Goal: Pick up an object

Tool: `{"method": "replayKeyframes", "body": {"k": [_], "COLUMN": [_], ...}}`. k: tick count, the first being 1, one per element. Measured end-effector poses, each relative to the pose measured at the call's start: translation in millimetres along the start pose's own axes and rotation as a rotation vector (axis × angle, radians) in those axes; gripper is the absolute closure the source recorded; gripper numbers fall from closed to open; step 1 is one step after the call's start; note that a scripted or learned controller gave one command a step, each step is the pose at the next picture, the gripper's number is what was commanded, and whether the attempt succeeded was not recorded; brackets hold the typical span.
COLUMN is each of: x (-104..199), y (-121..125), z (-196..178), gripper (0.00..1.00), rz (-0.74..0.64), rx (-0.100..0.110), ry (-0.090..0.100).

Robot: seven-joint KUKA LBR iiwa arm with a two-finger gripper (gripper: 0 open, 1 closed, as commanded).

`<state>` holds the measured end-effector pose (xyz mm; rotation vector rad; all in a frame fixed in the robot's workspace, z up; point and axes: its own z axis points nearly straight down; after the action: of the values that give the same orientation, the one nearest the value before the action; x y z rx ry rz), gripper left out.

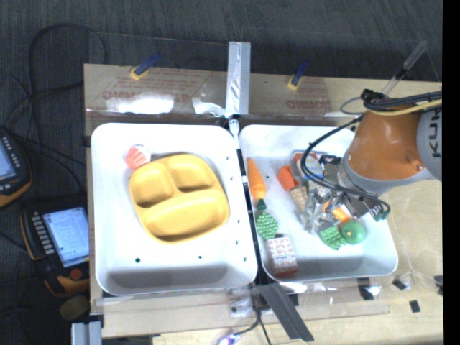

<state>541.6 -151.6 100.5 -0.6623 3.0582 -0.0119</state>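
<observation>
Left bin [108, 264] holds a yellow divided tray [180, 196], tilted a bit, near the bin's middle. A small red-and-white object [136, 154] sits just beside the tray's upper left corner.

Right bin [381, 264] is cluttered: a toy carrot [256, 180] lies along its left wall, a green bumpy piece [267, 225] just below the carrot's tip, a small patterned box [281, 252] near the front wall. An orange-red block [287, 177] sits mid-bin.

The arm comes in from the right, orange band above the wrist. The gripper [321, 210] is down in the right bin among small mixed items, next to a green round toy [343, 233]. Whether it's released, clenched or grasping: cannot tell, too cluttered.
</observation>
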Motion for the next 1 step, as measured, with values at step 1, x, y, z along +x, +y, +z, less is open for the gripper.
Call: {"method": "replayKeyframes", "body": {"k": [1], "x": [-24.9], "y": [49.5], "z": [-85.2], "gripper": [1.00], "rz": [-0.002], "rx": [-0.010], "ry": [0.007]}}
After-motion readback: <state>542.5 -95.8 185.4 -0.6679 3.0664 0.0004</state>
